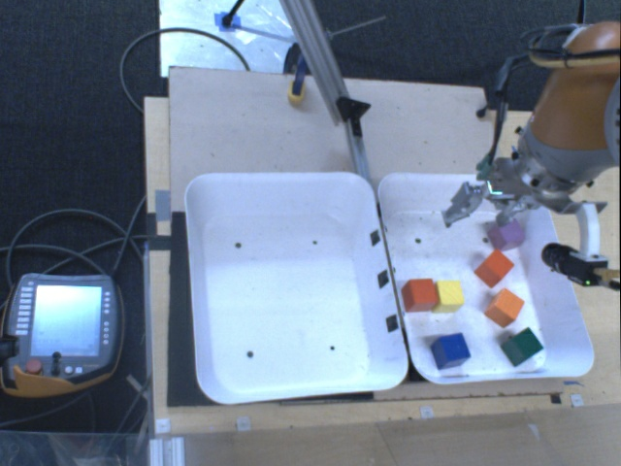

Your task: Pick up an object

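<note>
Dark carpet surrounds a pale wooden counter (252, 115) carrying two shallow white bins side by side. Left bin (281, 280): nothing but small dark dots on its floor. Right bin (572, 352): seven blocks. A red block (419, 294) touches a yellow block (449, 295) near the bin's middle. Blue block (450, 349) sits below them, green block (523, 346) toward the lower right corner. Two orange blocks, one (494, 267) above the other (505, 307), lie on the right side. A purple block (506, 232) sits farthest up, just under the claw (485, 202). Grey-and-orange arm (572, 105) comes in from the right, the claw low over the bin's upper part. Its fingers look spread apart, nothing between them. A teach pendant (60, 333) rests on the floor at left, cables looping around it.
</note>
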Tool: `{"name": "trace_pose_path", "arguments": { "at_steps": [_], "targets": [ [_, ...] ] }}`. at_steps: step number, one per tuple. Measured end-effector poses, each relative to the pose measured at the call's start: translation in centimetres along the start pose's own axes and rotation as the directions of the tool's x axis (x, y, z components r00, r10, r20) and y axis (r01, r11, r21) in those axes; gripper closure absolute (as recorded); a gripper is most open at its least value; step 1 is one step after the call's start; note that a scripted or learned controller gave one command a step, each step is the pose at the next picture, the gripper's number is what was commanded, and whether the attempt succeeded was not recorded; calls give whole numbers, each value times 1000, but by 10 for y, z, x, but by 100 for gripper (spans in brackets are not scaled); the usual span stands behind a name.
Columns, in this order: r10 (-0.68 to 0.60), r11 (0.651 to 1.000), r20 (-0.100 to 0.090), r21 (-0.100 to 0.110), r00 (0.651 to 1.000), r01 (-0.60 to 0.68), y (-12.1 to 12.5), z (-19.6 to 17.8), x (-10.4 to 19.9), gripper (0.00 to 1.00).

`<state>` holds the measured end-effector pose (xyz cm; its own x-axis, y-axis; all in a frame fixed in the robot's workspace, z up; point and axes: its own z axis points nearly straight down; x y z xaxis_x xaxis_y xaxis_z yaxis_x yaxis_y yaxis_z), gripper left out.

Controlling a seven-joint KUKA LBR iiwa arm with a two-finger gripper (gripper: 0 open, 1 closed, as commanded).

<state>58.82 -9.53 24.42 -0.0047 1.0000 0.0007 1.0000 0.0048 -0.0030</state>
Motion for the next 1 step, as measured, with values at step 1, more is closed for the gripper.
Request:
{"name": "trace_pose_path", "arguments": {
  "at_steps": [1],
  "targets": [
    [1, 1000, 1, -5, 1000, -1, 1, -3, 0, 0]
  ]
}}
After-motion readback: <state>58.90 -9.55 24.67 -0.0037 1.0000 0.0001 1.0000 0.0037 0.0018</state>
